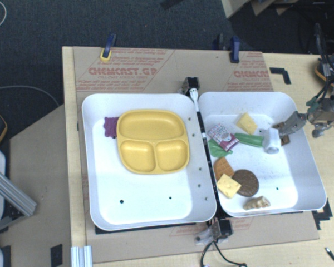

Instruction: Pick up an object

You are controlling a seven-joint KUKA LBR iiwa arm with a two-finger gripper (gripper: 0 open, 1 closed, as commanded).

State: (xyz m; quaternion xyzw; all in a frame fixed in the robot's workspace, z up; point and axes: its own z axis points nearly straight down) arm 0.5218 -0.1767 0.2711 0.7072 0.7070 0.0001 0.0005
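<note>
**Pick-up not yet made: tool at the right bin's far edge**

Dark carpet surrounds a bench [156,60] topped with printed cardboard, on which two shallow white bins sit side by side. From left to right: the left bin [145,204] holds a yellow divided tray [153,141], with a small purple piece [109,126] just beside the tray's left edge. The right bin [300,171] holds the loose items: a wrapped packet [222,136], a green piece [236,143] lying across the middle, a yellow block [246,123] toward the back, a brown cracker [223,166], a second yellow block [229,186] touching a dark round disc [245,182], and a tan lump [256,203] near the front wall. Farther right, a small white cylinder [271,141] lies by the gripper [286,128], which reaches in low over the bin's right side. Whether its fingers are apart or together cannot be told from this angle, and nothing is seen clamped between them. Judged from this, every item rests in a bin; the grasp and the lift both remain to be done.
</note>
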